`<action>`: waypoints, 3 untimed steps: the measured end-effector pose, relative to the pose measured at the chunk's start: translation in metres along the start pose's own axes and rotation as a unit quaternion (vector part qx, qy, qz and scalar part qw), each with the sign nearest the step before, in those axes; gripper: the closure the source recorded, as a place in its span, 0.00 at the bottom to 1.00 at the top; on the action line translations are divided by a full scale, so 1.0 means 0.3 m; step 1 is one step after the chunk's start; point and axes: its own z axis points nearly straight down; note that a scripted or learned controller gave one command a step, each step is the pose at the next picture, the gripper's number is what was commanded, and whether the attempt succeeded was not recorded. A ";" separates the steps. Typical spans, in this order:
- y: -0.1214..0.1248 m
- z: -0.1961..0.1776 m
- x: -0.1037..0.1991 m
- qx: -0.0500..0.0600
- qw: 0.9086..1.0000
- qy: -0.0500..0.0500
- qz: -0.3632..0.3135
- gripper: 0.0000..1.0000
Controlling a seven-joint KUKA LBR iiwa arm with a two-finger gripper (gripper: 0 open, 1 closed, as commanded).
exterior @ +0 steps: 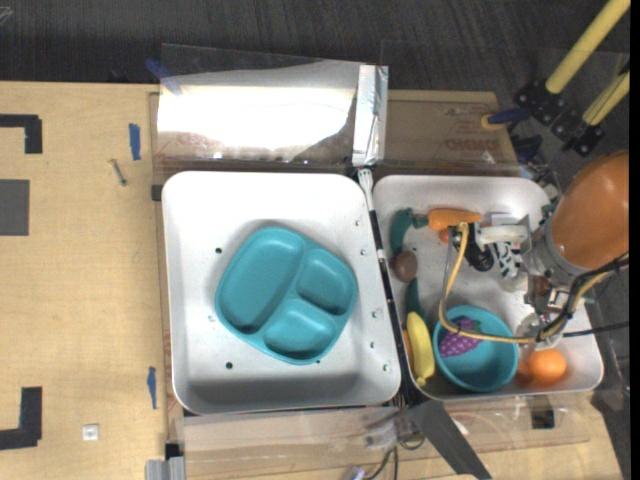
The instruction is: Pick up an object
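The right bin [570, 383] holds several small things. At its back lies an orange carrot-like piece [450, 218], with a teal piece [400, 228] to its left. A brown ball [404, 264] sits by the left wall and a yellow banana [419, 346] lies at the front left. Next to the banana stands a teal bowl [480, 353] with a purple bunch of grapes [458, 343] inside. An orange fruit [547, 366] rests at the front right. My gripper [509, 258] hangs over the middle of this bin, just right of the carrot-like piece and above the bowl. Nothing shows in it.
The left bin [190, 368] holds a teal divided plate [287, 293]. A shiny foil sheet [260, 113] lies behind the left bin. The wooden bench [70, 268] stretches away to the left. Yellow bars [590, 38] stand at the top right.
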 end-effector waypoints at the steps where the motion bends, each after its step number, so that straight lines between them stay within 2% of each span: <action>1: -0.337 0.004 0.230 0.002 1.000 -0.002 -0.002 0.00; 2: -0.333 -0.035 0.233 0.003 1.000 -0.002 0.001 1.00; 3: -0.522 -0.560 0.273 0.001 1.000 0.000 0.020 1.00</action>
